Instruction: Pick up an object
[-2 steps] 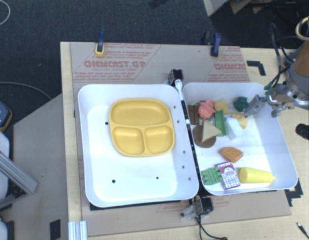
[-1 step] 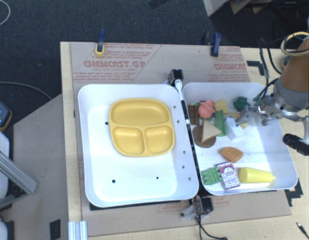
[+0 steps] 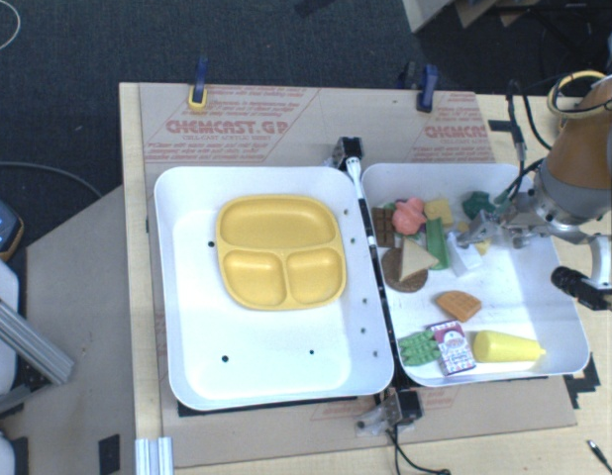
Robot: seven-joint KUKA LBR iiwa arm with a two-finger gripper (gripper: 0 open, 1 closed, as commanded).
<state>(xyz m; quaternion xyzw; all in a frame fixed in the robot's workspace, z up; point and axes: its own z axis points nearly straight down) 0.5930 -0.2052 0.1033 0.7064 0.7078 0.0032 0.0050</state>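
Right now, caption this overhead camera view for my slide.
Arm's tool low in the right bin of toy food; yellow divided plate in the left bin.

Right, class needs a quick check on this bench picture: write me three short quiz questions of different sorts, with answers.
1. True or false: the yellow divided tray lies in the left bin.
2. Multiple choice: which thing lies nearest the right bin's front edge? A) pink toy B) yellow block C) dark green piece
3. Fill in: the arm's hand is over the ____ bin.

Key
1. True; it has three compartments.
2. B; the yellow block lies beside a small printed packet, while the pink toy and dark green piece lie toward the back.
3. Right.
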